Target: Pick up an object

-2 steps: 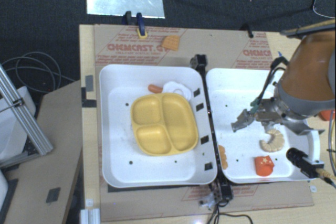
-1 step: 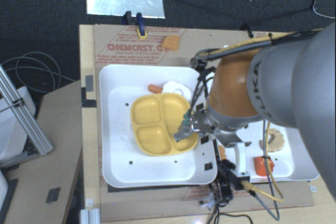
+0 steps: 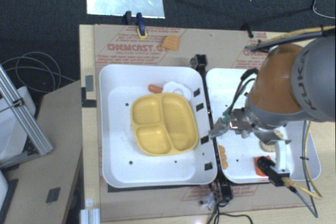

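Gripper (image 3: 216, 131) at left wall of right bin (image 3: 236, 81), grip state unclear, small orange piece (image 3: 222, 157) just beside it, apart

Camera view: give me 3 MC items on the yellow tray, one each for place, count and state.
1. Where does the yellow tray lie?
A. In the right bin
B. In the left bin
C. On the bench outside both bins

2. How many compartments does the tray have?
A. Two
B. Four
C. Three

3. How does the tray sit?
A. Flat, open side up
B. Flipped, underside up
C. On edge against a bin wall

Answers:
1. B, as white bin floor shows around it on the left of the central divider.
2. C, as its ridges split it into one long compartment on the right and two smaller ones on the left.
3. A, as the hollows and the raised rim face the camera.
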Controlling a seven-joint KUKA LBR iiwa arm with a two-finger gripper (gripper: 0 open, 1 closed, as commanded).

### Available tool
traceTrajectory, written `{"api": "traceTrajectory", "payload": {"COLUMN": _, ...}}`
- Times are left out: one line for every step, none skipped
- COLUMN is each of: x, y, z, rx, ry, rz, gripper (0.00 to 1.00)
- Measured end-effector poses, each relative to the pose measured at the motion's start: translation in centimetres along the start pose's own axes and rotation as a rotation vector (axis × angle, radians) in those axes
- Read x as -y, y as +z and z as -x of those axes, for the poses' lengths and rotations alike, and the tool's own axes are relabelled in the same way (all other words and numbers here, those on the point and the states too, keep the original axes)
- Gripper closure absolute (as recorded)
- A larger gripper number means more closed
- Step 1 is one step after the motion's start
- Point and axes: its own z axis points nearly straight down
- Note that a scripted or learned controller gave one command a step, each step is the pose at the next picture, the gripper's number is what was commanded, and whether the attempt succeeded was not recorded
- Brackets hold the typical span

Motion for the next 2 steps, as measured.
{"api": "traceTrajectory", "payload": {"x": -0.2, "y": -15.8, "z": 0.5, "rx": -0.001, "ry": -0.011, "rz": 0.019, "gripper": 0.00}}
{"api": "traceTrajectory", "payload": {"x": 0.1, "y": -6.8, "z": -0.6, "rx": 0.000, "ry": -0.008, "rz": -0.007, "gripper": 0.00}}
